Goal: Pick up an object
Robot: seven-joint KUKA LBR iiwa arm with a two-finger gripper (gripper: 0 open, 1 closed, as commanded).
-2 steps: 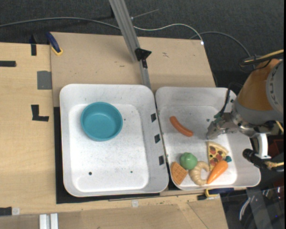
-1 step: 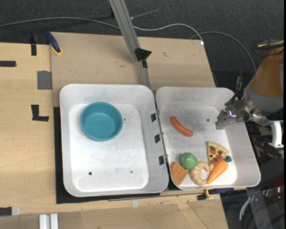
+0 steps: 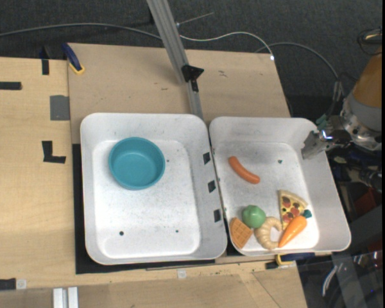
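Wooden bench (image 3: 147, 76) with two white bins (image 3: 93, 172), dark carpet (image 3: 276, 5) beyond.

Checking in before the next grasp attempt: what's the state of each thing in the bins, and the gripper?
Teal bowl: upright, in left bin.
Sausage: lying alone, right bin.
Pizza slice: flat.
Carrot: lying beside the pizza slice.
Green ball, waffle: clustered.
Gripper: over right bin's edge, holding nothing visible.
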